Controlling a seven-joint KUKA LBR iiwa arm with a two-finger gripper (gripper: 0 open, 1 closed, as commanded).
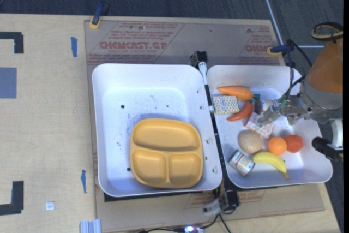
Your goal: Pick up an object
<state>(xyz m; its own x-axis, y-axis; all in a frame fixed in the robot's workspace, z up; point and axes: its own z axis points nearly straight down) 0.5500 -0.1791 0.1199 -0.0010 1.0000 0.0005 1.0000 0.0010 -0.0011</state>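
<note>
One yellow tray, one banana, two carrots; whether jaws grip anything, cannot tell.

A carrot, chilli, potato, orange, tomato, banana and can lie in the right bin.

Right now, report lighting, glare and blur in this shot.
Camera view: even overhead light, soft shadow under the yellow tray; mild glare on the white bins' rims; the small can glints; the gripper reads slightly soft amid clutter.
</note>
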